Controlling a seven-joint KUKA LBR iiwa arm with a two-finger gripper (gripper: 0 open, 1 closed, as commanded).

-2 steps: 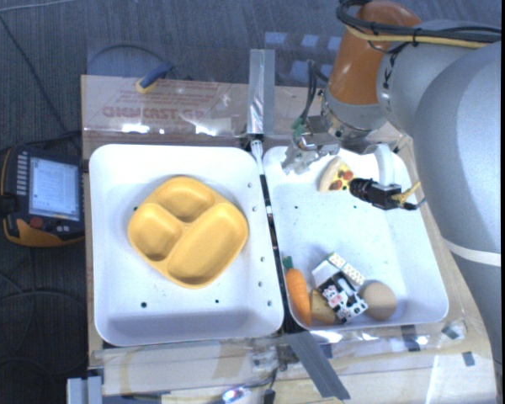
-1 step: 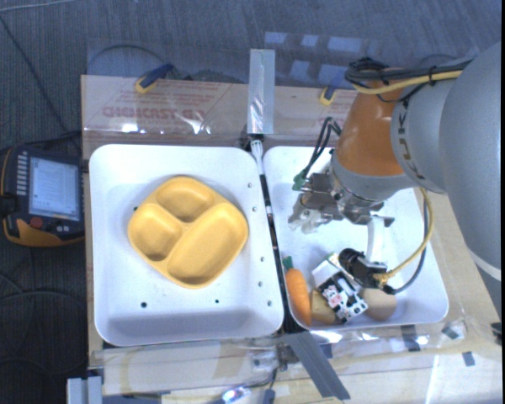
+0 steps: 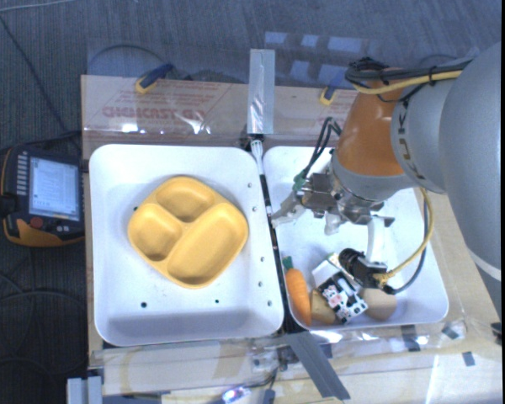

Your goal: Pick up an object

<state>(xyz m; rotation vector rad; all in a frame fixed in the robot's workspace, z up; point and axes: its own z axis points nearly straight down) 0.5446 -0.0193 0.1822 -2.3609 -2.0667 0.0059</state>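
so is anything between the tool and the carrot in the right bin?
Nothing visible. The tool is further back in the right bin than the carrot, with bare floor between them. A white printed box and a beige lump crowd the carrot's right side.

Left bin [image 3: 101,251]: yellow divided dish [image 3: 188,230] takes centre; bare floor all round it, widest at corners.
Right bin [image 3: 417,297]: arm [image 3: 370,141] overhangs middle; carrot [image 3: 298,291], black-and-white box [image 3: 341,293] crowd bottom edge.
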